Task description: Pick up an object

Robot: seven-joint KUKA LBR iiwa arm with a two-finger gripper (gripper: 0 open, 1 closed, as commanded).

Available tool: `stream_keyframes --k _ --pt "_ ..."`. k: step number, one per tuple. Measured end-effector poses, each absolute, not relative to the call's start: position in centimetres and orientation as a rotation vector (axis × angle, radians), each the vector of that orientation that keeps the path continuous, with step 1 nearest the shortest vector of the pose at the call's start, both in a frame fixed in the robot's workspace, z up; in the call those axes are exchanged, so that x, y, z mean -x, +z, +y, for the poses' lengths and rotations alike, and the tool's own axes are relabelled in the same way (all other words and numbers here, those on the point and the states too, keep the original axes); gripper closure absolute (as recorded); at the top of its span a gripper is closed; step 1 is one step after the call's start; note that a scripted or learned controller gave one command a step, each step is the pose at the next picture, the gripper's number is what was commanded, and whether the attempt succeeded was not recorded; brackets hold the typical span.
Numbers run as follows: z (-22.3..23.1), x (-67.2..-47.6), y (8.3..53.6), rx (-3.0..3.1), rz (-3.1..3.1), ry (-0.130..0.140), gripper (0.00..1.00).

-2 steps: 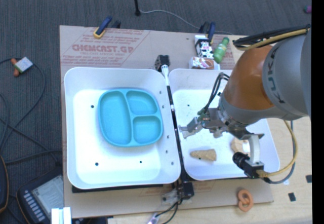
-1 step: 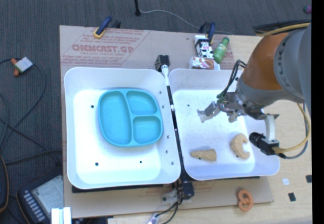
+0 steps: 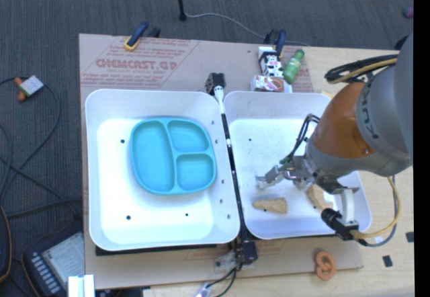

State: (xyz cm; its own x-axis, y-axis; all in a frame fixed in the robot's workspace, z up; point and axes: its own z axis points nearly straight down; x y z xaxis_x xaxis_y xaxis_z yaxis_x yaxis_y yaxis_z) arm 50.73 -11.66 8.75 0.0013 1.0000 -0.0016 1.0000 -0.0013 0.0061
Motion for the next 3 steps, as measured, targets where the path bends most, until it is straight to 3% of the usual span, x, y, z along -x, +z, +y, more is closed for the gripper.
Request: stream_keyframes --k 1,2,3 --pt "-11.8 -50.8 9.8 -2.219 2.212 0.005 1.0" --pt "-2.5 -51.3 18.4 -2.221 2.223 0.0 1.0" --pt "0.8 -49.6 18.4 -2.221 2.223 -0.002 1.0"
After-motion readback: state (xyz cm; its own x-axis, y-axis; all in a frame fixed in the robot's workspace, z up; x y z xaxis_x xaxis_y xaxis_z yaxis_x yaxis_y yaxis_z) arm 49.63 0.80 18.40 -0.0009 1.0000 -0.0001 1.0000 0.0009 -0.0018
